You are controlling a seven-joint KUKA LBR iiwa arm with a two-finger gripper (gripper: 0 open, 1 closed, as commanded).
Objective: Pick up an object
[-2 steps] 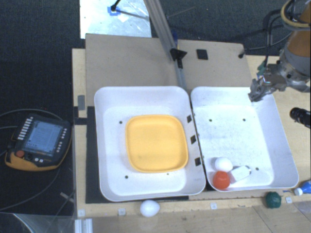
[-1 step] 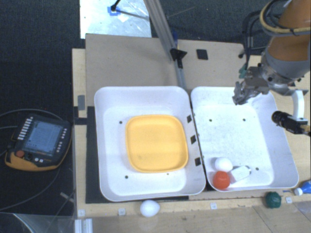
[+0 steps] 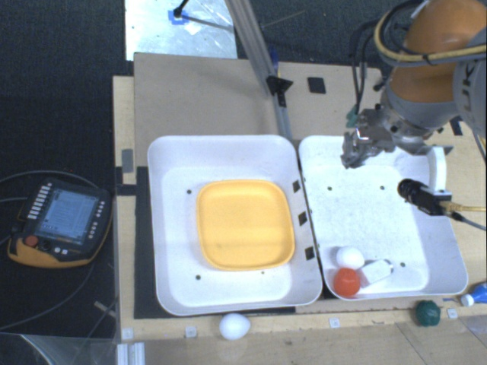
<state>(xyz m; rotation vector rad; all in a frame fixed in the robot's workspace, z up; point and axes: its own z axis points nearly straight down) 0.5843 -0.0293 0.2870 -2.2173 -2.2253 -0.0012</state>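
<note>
On the bench's near edge, outside the bins, a white egg-shaped object (image 3: 234, 326) lies just below the left bin's near rim, and further right a dark green ball (image 3: 427, 312) sits by the right bin's near right corner, with a small blue-and-white item (image 3: 472, 298) beside it at the bench's right edge. Inside the right bin (image 3: 380, 196), in its near left corner, a red ball (image 3: 348, 281) rests against the rim, touching a white ball (image 3: 350, 258) just behind it; a small white piece (image 3: 378, 271) lies right beside both, toward the middle of the near wall. The left bin (image 3: 171, 226) holds a yellow square plate (image 3: 245, 223) lying flat in its middle. Off the bench's left edge, a handheld control pendant (image 3: 59, 220) with a lit screen rests on the dark floor. Along the right bin's right side a black cylindrical part (image 3: 417, 194) with a white bracket juts over the bin. At the far side of the right bin, near its far rim, the gripper (image 3: 354, 156) hangs over bare bin floor, well apart from the balls; whether its fingers are apart or together cannot be told, as they are small and blurred. Behind it rises the grey arm with its orange band (image 3: 445, 21).
</note>
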